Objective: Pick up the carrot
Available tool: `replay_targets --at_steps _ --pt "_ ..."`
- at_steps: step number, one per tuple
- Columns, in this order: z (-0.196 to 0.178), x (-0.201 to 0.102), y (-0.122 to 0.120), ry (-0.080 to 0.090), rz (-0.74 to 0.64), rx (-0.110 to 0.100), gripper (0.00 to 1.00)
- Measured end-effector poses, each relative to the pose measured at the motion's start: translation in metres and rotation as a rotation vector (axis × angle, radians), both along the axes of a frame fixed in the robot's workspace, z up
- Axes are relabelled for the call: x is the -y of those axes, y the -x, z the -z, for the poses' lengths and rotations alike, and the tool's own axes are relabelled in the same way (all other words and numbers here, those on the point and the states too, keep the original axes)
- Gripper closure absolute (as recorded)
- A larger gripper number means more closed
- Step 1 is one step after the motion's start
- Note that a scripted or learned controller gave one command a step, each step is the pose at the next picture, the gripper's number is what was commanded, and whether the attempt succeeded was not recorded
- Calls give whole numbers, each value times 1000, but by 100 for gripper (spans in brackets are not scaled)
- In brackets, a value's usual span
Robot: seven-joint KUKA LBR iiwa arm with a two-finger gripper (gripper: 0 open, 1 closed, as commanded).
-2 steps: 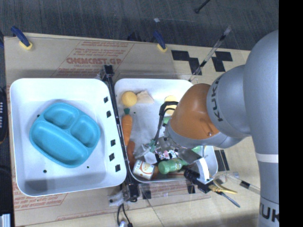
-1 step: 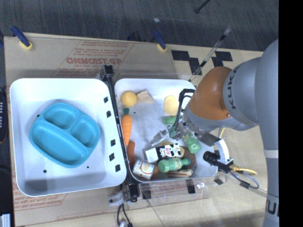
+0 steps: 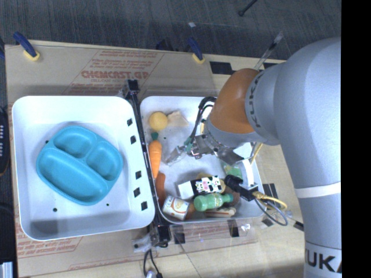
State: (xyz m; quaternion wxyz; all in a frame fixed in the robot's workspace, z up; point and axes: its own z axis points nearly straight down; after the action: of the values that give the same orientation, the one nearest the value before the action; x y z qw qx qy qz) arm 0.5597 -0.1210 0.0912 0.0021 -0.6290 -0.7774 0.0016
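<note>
The carrot [image 3: 155, 156] lies in the right bin [image 3: 174, 106], along its left wall, with its length running from the far side toward the near side. Just beyond its far end there is a yellow ball [image 3: 157, 120], and near its near end an orange-red piece [image 3: 160, 185] lies against the same wall. More toward the near edge of this bin several things are crowded together: a small carton with a black and white pattern [image 3: 204, 186], a green bottle [image 3: 211, 202] lying on its side, and a jar with a white label [image 3: 175, 207]. The tool [image 3: 186, 150] is low in the middle of the right bin, to the right of the carrot and apart from it; its fingers are small and dark here, so I cannot tell how far they are open, and nothing is seen between them. The grey arm [image 3: 301, 132] with its orange band [image 3: 232, 106] comes in from the right and covers the right part of this bin. The left bin [image 3: 23, 155] holds a blue divided plate [image 3: 79, 164]. Both bins stand on a counter [image 3: 75, 68] covered with brown cardboard that carries red printing, and blue clamps [image 3: 26, 46] hold the cardboard at the far edge. Beyond the counter the floor [image 3: 116, 10] is dark grey carpet.
</note>
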Motion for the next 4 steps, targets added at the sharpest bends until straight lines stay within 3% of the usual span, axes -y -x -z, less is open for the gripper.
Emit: replay_targets --at_steps 1,2,3,4 --pt "-1 -15 -51 2 186 1 0" --pt "-1 -28 -47 5 420 0 0" --pt "0 -29 -32 6 494 -5 0" --pt "-9 -30 -32 3 487 -12 100"
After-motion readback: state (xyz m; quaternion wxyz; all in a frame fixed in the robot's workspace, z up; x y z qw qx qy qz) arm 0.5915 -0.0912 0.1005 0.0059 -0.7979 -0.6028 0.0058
